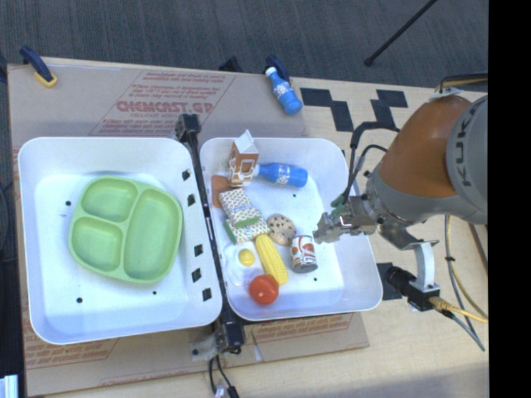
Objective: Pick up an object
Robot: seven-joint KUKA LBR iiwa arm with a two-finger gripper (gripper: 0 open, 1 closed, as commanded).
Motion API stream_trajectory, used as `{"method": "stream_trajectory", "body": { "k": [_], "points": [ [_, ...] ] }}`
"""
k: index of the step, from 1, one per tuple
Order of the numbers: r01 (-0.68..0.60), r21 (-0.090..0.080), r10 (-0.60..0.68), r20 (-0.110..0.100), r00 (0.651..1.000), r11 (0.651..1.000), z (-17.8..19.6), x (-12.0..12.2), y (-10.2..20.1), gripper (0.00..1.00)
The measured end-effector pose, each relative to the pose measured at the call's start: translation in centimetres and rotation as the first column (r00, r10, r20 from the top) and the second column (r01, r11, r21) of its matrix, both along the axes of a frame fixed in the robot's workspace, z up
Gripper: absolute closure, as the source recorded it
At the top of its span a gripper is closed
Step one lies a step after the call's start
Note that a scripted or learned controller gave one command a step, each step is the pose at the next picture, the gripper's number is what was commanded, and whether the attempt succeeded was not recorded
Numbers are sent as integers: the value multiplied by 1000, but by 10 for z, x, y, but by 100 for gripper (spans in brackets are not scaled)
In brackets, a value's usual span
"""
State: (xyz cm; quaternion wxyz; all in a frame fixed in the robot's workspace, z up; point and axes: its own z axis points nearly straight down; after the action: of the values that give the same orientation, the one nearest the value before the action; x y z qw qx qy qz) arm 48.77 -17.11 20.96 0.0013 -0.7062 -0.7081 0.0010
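Objects for picking lie heaped in the right bin [358, 282], and none of them appears lifted, so the pick looks not yet made: the approach seems under way, while the grasp and the lift are left to do.

Nearest the camera's side, at the bin's front, sits a red tomato [264, 289]. Just behind it lie a fried egg [246, 258] and a yellow corn cob [270, 258], and beside the cob stands a small can with a red label [304, 253]. A cookie [280, 225] rests just behind the can, next to a patterned packet [241, 214].

The gripper [330, 225] hangs over the right part of this bin, just right of the can and slightly behind it. Of all the items the can lies closest to the gripper, so I judge it the likely target, though that is only a guess. Nothing shows between the fingers; whether they stand wide or narrow I cannot tell, since the gripper body is small and blurred here.

Farther back lie a blue bottle [283, 174] on its side and a small carton [243, 160], well apart from the gripper. The left bin [33, 247] holds a green divided plate [126, 230]. Beyond the bins, a second blue bottle [284, 91] lies on the bench.
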Motion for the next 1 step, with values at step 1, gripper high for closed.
{"method": "stream_trajectory", "body": {
  "k": [1],
  "points": [
    [-2,-1,2,2,1000,1000,33,41,-20,100]
  ]
}}
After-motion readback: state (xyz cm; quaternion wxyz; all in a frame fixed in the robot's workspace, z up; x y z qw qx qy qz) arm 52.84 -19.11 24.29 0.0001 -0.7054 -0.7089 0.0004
